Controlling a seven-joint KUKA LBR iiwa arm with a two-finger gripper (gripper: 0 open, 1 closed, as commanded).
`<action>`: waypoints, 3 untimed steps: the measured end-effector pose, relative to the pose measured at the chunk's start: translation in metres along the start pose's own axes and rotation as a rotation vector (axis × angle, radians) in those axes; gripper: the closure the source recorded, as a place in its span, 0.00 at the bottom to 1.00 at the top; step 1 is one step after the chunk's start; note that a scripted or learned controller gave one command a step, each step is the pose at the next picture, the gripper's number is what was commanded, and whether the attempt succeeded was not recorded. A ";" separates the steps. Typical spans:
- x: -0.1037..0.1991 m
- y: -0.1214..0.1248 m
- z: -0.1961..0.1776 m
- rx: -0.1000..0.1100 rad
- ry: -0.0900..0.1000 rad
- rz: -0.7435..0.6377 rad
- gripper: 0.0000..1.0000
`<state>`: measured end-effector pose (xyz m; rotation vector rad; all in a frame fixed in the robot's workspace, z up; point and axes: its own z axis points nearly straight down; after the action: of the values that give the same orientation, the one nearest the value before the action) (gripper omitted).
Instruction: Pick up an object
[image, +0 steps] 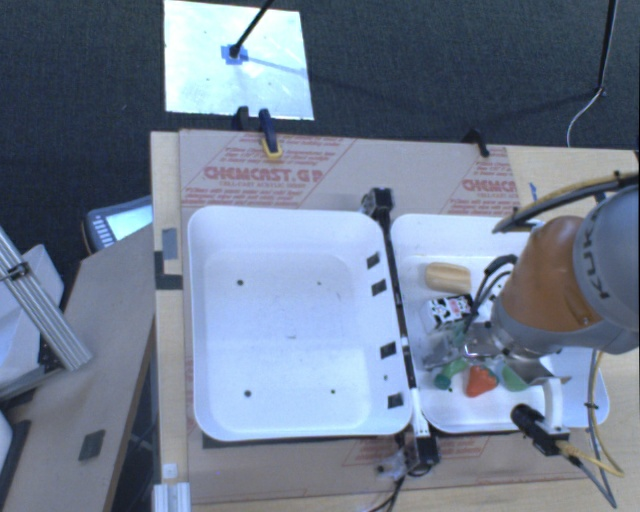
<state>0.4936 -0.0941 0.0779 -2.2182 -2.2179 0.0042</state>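
In the right-hand bin (420, 235), toward the lower right of the frame, a small heap of objects lies on the white floor. A tan, rounded block (447, 275) sits uppermost in the picture, apart from the rest. Just below it is a small black-and-white patterned piece (446, 310), and lower still a green object (452, 372) lies beside a red one (481, 381), the two touching or nearly so. Another bit of green (514, 378) shows just right of the red piece.

The gripper (465, 345) hangs over this cluster, its metal parts sitting among the patterned piece and the green and red objects (whether it is parted or closed, or grips anything, cannot be told from this angle). Above it the arm's orange band (545, 275) and grey body reach in from the right edge of the frame, covering much of the bin's right half.

The left-hand bin (290, 320) fills the middle of the frame, beside the right one, black clips along the shared edge. Both rest on a brown board printed with red lettering (262, 173).
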 end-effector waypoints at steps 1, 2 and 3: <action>-0.001 0.004 -0.017 -0.008 -0.001 -0.001 1.00; 0.057 -0.006 -0.111 -0.014 0.000 -0.010 1.00; 0.135 0.020 -0.233 -0.021 0.002 -0.015 1.00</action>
<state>0.5146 0.0408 0.3108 -2.2106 -2.2439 -0.0218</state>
